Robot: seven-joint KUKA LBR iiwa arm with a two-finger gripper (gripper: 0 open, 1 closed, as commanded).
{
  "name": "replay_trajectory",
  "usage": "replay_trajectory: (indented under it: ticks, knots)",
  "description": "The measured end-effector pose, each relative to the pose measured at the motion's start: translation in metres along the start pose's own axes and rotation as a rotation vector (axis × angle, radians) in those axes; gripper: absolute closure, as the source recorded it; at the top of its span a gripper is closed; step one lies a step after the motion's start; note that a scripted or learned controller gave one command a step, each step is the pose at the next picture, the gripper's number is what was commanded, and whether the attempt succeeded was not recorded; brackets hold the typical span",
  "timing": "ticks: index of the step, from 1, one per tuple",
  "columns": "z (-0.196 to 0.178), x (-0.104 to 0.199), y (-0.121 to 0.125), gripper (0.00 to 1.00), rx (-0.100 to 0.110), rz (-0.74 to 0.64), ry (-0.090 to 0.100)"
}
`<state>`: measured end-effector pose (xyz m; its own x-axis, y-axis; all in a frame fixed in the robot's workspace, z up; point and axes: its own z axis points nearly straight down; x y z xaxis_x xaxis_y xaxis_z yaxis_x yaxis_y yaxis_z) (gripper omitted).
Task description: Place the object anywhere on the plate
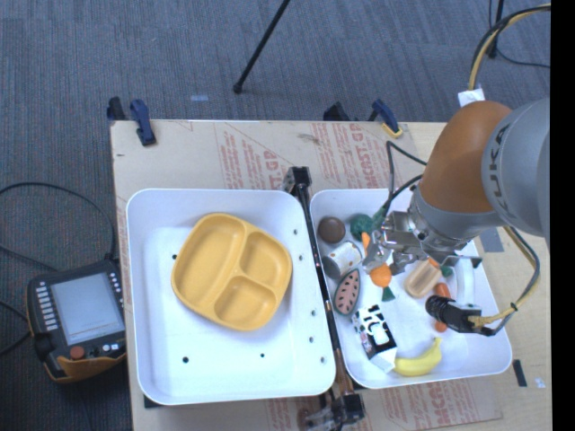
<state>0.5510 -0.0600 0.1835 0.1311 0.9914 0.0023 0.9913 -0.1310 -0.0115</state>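
Two white bins share a rim: the left bin (144, 330) holds the yellow plate (232, 270) with bare floor all around. Crowded among toys in the right bin (490, 348), the gripper (388, 248) sits beside an orange piece (382, 275). Cardboard (252, 151) under the bins bears mirrored red print, unreadable.

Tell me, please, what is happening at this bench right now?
A robot arm has its claw down in the right bin, among toy food such as a banana and a watermelon slice. The yellow plate sits in the left bin, with nothing on it yet.
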Motion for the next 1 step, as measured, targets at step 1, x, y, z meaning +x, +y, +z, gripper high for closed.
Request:
replay_trajectory:
  ticks: [1]
  knots:
    - [0.0,-0.0003,0.0,0.0,0.0,0.001,0.0]
